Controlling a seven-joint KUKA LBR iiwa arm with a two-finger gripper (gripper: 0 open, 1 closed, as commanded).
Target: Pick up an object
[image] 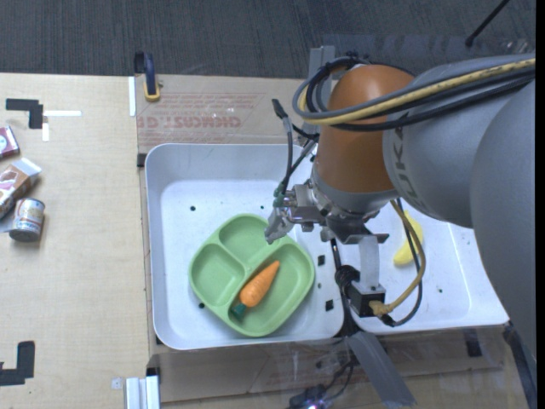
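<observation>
Item one, as I logged it from the remote station: a shallow white bin [170, 228], left of the pair, holding a green divided plate [223, 267] toward its 6 o'clock edge. Item two: a toy carrot [259, 283], orange with a green stub, lying tilted in the plate's large compartment, tip pointing to about 1 o'clock. Item three: the gripper [277, 225], poised above the plate's rim at the plate's 1 o'clock, just beside the carrot's tip but apart from it; I could not tell how the jaws stood. Item four: a yellow banana-like object [407, 244] in the right bin, partly hidden by the arm. Item five: a small can [26, 219] on the bench at 9 o'clock.
</observation>
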